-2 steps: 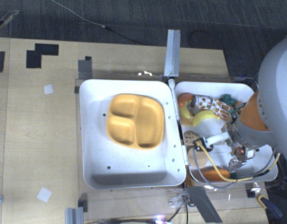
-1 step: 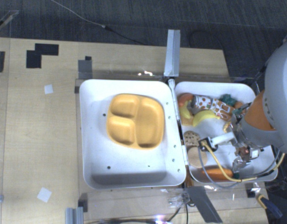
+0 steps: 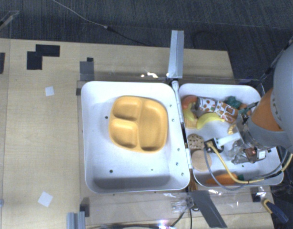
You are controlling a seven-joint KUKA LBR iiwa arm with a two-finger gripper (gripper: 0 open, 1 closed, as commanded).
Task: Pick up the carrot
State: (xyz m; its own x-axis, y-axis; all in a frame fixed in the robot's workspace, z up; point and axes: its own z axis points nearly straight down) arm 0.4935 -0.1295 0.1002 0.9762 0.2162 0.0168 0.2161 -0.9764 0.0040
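Right bin (image 3: 217,87): carrot (image 3: 223,178) lies near gripper (image 3: 241,151), toward the front wall.

Two white bins (image 3: 89,142) sit side by side. One yellow tray (image 3: 138,123) lies in the left. The right holds one carrot (image 3: 223,178), one banana (image 3: 208,120) and two cookies (image 3: 197,151).

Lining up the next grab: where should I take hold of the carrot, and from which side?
Judging from its pose, grip the carrot mid-length, coming straight down. It lies flat along the right bin's near wall, partly crossed by a yellow cable, so close the gripper across its narrow width.
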